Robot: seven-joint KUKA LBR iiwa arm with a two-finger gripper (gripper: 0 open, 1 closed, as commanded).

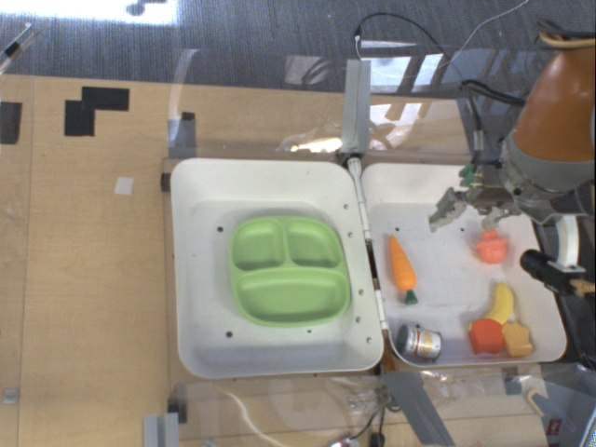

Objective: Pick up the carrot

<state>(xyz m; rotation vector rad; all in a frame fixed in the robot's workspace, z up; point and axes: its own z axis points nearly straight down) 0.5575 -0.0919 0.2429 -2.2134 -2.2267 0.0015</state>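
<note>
Silver can (421, 343) lay at right bin's (424, 198) near edge, carrot (401, 265) beside the bin divider, well apart from tool (473, 208), fingers spread wide, holding nothing, above bin floor

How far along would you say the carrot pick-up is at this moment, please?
Nothing looks done yet: the carrot lies on the right bin floor near its left wall. The claw hovers open, apart from it, up and to the right. Reaching, gripping and lifting remain.
</note>
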